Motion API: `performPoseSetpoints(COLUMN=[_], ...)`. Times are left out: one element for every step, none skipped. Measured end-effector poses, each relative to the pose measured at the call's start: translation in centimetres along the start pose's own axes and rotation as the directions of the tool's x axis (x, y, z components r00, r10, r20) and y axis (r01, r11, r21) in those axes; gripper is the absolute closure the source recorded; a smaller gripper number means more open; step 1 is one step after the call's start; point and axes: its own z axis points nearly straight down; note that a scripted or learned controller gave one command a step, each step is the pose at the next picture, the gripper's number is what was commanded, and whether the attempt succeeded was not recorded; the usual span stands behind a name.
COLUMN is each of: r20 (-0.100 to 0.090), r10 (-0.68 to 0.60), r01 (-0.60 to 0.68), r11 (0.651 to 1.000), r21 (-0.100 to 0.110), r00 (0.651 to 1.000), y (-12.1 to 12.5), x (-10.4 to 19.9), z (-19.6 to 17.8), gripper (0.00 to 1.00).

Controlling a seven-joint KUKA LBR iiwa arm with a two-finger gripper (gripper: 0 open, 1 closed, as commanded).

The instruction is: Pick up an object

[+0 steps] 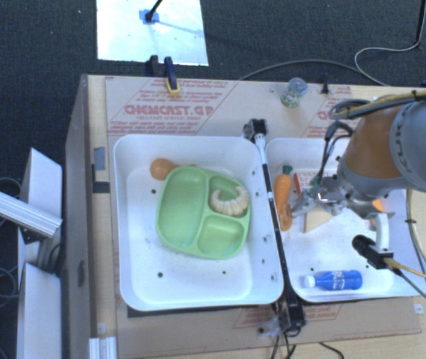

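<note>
Nothing is lifted yet: the gripper (pixel 300 203), grip state unclear, sits low in the right bin (pixel 347 290) beside the carrot (pixel 282 189).

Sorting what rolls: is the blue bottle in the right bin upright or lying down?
Lying down: the blue bottle rests lengthwise on the right bin's floor, white cap pointing left.

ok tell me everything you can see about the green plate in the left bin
The green plate is a pale green, plastic-looking divided tray with rounded corners and three compartments. It lies flat, slightly rotated, in the middle of the left bin. A cream ridged object rests in its upper right compartment. An orange ball sits against its upper left corner.
</note>
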Motion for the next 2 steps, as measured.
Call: performPoseSetpoints(r20=[0.000,-0.001], r10=[-0.001,-0.002], r01=[0.001,0.002], r11=[1.000,1.000], r21=[-0.002,-0.002], r00=[1.000,1.000], y=[0.1,-1.2], x=[0.0,5.6], z=[-1.1,-10.1], gripper=[1.00,1.00])
